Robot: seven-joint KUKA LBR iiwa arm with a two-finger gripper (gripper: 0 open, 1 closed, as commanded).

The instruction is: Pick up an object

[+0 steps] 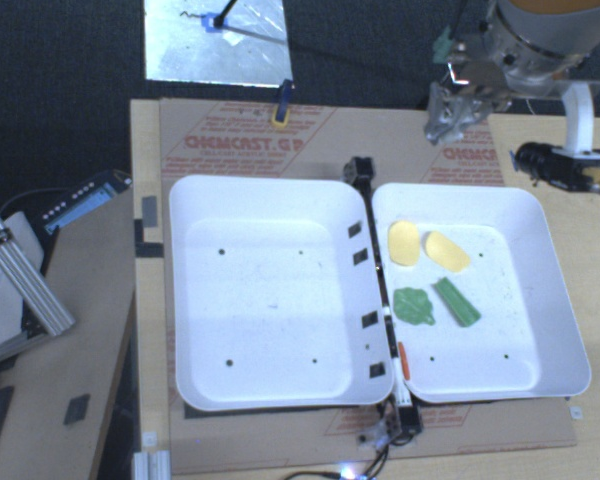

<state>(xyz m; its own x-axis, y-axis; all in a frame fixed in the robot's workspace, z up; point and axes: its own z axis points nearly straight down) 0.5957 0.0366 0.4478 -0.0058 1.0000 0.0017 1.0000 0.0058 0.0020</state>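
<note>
Several small objects lie in the right bin [540, 268]. Two are yellow: an oval piece [404, 242] and a flatter piece [446, 251] to its right. Below them sit a green leafy piece [413, 306] and a green stick-like piece [457, 301]. My gripper [453, 118] hangs high above the bench behind the right bin's far edge, well clear of all the objects. Nothing shows between its fingers, and I cannot make out their spacing.
The left bin [270, 288] sits beside the right one, joined by a black clip strip [375, 278]. A shiny metal plate [217, 26] lies at the back left. A yellow and blue clip [281, 108] rests on the cardboard base.
</note>
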